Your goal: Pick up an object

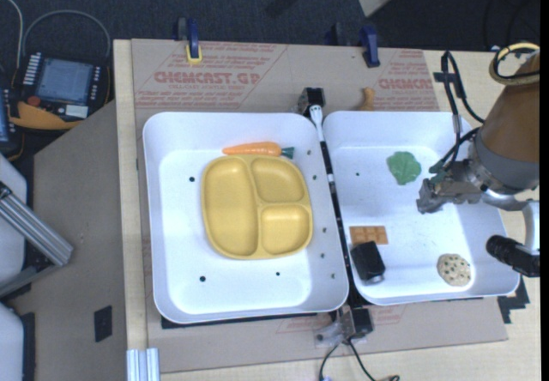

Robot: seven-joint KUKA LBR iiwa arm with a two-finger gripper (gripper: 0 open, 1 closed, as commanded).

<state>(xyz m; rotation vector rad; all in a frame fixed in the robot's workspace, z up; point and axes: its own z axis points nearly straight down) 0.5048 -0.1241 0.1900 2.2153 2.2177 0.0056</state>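
Green leafy lump (403, 167), crinkled edges

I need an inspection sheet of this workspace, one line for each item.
Surface: two white bins, left bin and right bin, on a brown board.
Job's things: carrot beside yellow divided plate; green piece, cracker, black block, cookie in the right bin.
Clutter: nothing seen.
Grippers: gripper over the right bin.
Cables: black cable by the arm.
Surroundings: handheld screen unit, dark floor.
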